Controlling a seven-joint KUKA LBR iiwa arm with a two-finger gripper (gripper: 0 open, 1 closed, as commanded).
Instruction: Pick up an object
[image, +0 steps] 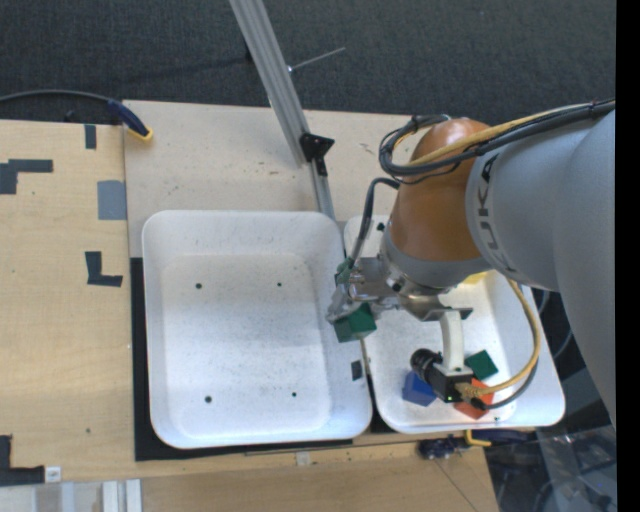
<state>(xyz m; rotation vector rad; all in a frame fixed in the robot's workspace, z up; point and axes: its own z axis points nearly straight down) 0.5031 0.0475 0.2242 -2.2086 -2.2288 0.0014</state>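
The gripper (352, 303) is seen above the seam between the two white bins, at the right rim of the left bin (240, 330). A dark green block (354, 323) is clamped between its fingers, tilted, at the fingertips and over the left bin's right edge. The grey arm (540, 190) with its orange band (440, 190) covers much of the right bin (530, 400). In that bin, well apart from the held block, a blue block (417, 389), a second green block (481, 363) and an orange piece (478, 399) are gathered near the front rim, beside a black fitting (432, 366).
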